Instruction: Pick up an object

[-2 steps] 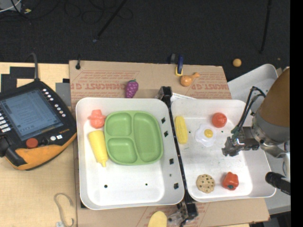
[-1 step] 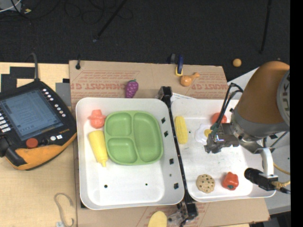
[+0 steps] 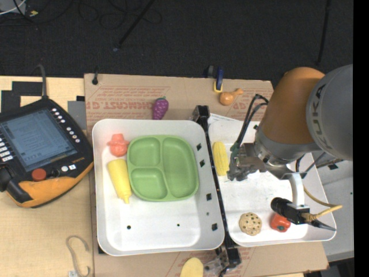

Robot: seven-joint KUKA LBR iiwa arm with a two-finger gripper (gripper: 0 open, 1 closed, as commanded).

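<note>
Low in right bin point(image 3: 323, 235), end effector point(image 3: 237, 175) beside corn point(image 3: 219, 157)

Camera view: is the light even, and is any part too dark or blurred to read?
Camera view: light falls evenly on both bins, the white left bin bright, without harsh glare; the green tray is sharp; the background above the bench is nearly black; the gripper sits in the arm's shadow, details murky.
</note>
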